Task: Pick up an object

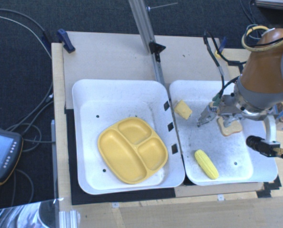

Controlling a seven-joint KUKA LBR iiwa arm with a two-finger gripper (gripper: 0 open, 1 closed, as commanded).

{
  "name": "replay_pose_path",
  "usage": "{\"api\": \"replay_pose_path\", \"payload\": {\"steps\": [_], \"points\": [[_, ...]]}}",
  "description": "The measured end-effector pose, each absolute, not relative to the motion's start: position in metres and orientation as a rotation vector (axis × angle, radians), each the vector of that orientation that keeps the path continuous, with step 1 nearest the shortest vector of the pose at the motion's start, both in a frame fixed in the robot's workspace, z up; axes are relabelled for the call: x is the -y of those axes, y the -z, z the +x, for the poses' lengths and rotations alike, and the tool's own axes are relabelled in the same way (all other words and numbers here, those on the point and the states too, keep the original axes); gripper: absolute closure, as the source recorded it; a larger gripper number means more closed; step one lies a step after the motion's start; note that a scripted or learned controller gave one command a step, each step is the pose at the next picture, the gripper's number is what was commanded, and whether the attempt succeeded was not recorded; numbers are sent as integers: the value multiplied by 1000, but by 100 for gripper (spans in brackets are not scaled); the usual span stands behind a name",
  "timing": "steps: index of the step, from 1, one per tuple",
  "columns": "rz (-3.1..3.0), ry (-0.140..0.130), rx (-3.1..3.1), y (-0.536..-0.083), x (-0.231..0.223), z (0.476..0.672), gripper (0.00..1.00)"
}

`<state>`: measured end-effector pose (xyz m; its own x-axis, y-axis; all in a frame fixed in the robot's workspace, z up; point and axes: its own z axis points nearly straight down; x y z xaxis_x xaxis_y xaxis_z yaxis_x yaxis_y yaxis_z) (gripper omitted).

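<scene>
**Arm over right bin**

Arm (265, 75) hangs over the right bin (236, 175). Left bin (84, 127) holds a yellow tray (131, 148). Corn (206, 164), toast (230, 127) and cheese (182, 109) lie in the right bin. Gripper (203, 120) sits between cheese and toast, apparently closed on nothing.

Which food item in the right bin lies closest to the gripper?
The toast, lying just beside the gripper. The cheese sits farther left, and the corn lies toward the bin's front.

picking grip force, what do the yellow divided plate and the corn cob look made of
Yellow three-compartment plate: likely moulded hard plastic, judging by its uniform colour, rounded ridges and soft sheen. Small yellow corn cob: probably toy plastic or rubber, given its even colour and moulded kernel rows; the view cannot show whether it is hard or soft.
</scene>
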<state>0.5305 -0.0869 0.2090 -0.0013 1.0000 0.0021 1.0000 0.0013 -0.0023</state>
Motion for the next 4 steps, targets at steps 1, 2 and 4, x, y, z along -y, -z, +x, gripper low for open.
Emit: {"api": "replay_pose_path", "payload": {"steps": [1,2,4], "points": [[-2220,1,2221,-209,87,531,0],[-2217,-5,2217,-167,88,531,0],[-2218,-3,2218,-92,93,529,0]]}}
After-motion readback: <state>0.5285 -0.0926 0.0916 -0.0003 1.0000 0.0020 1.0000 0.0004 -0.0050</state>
